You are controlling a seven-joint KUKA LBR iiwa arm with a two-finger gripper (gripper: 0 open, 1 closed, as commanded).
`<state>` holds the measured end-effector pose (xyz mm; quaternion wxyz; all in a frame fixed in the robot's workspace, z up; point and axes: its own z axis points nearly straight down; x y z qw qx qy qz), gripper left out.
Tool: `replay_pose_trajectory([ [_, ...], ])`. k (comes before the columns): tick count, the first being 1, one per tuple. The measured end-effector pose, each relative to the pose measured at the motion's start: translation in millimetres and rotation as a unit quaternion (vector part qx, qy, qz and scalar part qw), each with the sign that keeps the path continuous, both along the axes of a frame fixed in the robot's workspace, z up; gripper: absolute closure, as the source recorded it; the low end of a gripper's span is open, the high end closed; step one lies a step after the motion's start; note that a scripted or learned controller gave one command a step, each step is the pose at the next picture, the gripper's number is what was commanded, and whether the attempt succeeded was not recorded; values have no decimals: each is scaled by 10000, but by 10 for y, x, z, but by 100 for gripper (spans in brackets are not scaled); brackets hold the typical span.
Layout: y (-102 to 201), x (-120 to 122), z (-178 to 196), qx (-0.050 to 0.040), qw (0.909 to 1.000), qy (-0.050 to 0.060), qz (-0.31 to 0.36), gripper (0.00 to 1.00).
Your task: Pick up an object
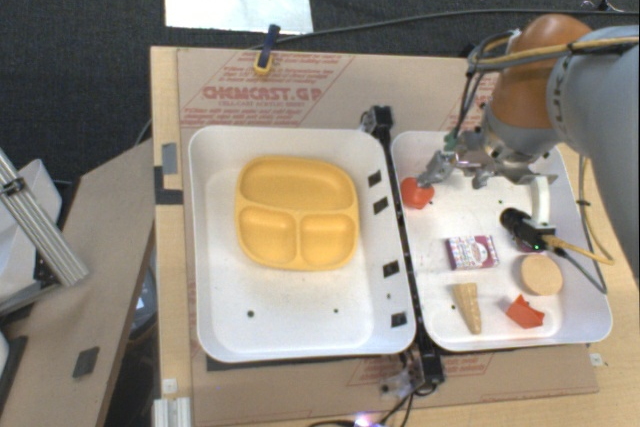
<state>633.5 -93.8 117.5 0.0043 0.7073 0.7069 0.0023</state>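
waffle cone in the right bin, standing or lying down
Lying down: the waffle cone rests flat on the right bin floor, tip toward the near rim.

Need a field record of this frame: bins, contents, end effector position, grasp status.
left bin: yellow divided plate
right bin: red lump, purple box, tan cone, tan disc, red wedge
end effector: over the right bin's far left part, just beside the red lump
grasp: no object visibly held
arm entry: from the view's right
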Motion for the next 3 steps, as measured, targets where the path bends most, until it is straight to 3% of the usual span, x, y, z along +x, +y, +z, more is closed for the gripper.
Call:
replay_pose_trajectory([
  [1, -89, 23, -46, -75, 10000, -53, -25, 0],
  [2, -48, 21, 34, -29, 10000, -33, -20, 100],
  [3, -17, -59, 592, 14, 10000, 17, 4, 100],
])
